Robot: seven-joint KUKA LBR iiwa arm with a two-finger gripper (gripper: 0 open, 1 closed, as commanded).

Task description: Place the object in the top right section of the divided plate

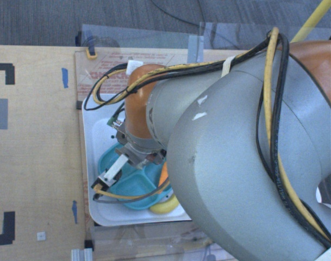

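Pincer (139,155): low over the upper part of the divided plate (133,188), left of centre in the frame; whether it is apart or together, I cannot tell.
Divided plate: blue, lying in the white bin (100,140), lower centre-left.
Likely object: a yellow object (165,205) touching the plate's lower right rim; an orange object (164,174) sits at its right edge.
Key relation: both lie down and right of the pincer.
Target section: hidden under the arm (236,145).
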